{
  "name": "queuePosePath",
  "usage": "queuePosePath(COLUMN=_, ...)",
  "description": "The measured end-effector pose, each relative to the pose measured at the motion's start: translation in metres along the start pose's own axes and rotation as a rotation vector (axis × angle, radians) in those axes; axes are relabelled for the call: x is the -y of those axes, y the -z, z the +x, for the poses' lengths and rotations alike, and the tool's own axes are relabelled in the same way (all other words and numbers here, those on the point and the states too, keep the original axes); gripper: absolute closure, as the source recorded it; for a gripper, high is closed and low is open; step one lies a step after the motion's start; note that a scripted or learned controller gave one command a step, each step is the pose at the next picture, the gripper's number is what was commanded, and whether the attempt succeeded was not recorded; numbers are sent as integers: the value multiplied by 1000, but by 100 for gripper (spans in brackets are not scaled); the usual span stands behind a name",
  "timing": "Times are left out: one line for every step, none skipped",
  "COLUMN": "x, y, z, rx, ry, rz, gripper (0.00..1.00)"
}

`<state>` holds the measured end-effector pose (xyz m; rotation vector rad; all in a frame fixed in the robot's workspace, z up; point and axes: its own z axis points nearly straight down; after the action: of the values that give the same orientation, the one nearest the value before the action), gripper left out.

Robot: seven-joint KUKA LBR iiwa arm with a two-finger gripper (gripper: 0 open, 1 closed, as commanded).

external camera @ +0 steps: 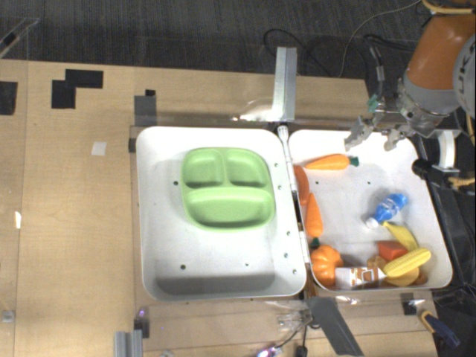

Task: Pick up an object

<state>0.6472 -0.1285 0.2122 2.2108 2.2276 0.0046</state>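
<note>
Nothing's picked yet as far as we can see. The nearest candidate is the toy carrot [327, 162] lying on its side near the far edge of the right bin [425, 192], leafy end pointing toward the bin's right wall. The gripper [375, 134] hangs just over that far edge, a bit to the right of the carrot, with its two fingers spread apart and nothing between them. So we'd call this the approach stage: the descent, the close and the lift are all left to do.

Other options in the same bin: a second carrot [313, 213] tucked along the left wall, a small blue and white bottle [386, 207] roughly mid-bin toward the right, and a crowded near edge with a little pumpkin [325, 259] at the near left corner, a small brown-labelled bottle [357, 277] beside it, and a banana [402, 235], a yellow corn-like piece [407, 262] and something red [388, 250] piled together toward the near right corner.

The left bin [160, 199] just holds a green divided tray [225, 186], well apart from the action.

We reckon the far carrot is pretty clear to grab, though it sits close to the bin's far wall, which could crowd a finger. The near-edge pile looks much trickier.
</note>
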Motion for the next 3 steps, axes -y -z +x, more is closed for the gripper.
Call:
queuePosePath(x=-15, y=3, z=-37, rx=1, ry=-15, rz=-3, gripper=0)
queuePosePath(x=-24, y=-102, z=-5, rx=1, ry=86, rz=-22, gripper=0)
queuePosePath(x=-31, y=-107, z=-3, rx=3, ry=85, rz=-27, gripper=0)
